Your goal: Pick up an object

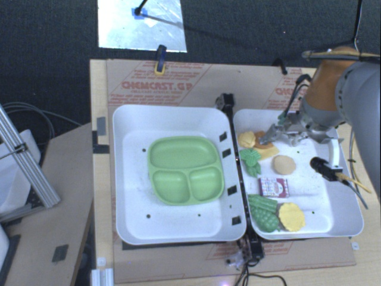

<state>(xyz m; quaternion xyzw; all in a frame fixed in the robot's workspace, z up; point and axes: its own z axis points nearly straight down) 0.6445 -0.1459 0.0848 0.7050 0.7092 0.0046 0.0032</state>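
Far left, a metal rail (pixel 27 165) slants across a tan side table (pixel 65 207). A shiny silver sheet (pixel 140 16) lies on the dark floor up top, with a yellow and blue clamp (pixel 160 60) on the bench's back edge below it. Printed cardboard (pixel 178 82) lies under both bins. The left bin (pixel 128 130) holds one green divided plate (pixel 184 170), flat, near centre, nothing on it. A black clip strip (pixel 229 154) joins the bins. The right bin (pixel 345 219) holds the pickable toys: a yellow lump (pixel 246 139) and an orange wedge (pixel 268 152) at the back left, a green leafy piece (pixel 251 161) just below, and a tan round disc (pixel 284 165) mid-bin. A pink box (pixel 274 187) lies flat nearer the front, then a green ridged piece (pixel 264 213) touching a yellow ridged disc (pixel 292 217) at the front. The gripper (pixel 266 138) reaches in from the right, low over the orange wedge beside the yellow lump. Cannot tell if it is open or closed, or has hold of anything. The grey arm (pixel 357 94) covers the bin's back right corner.
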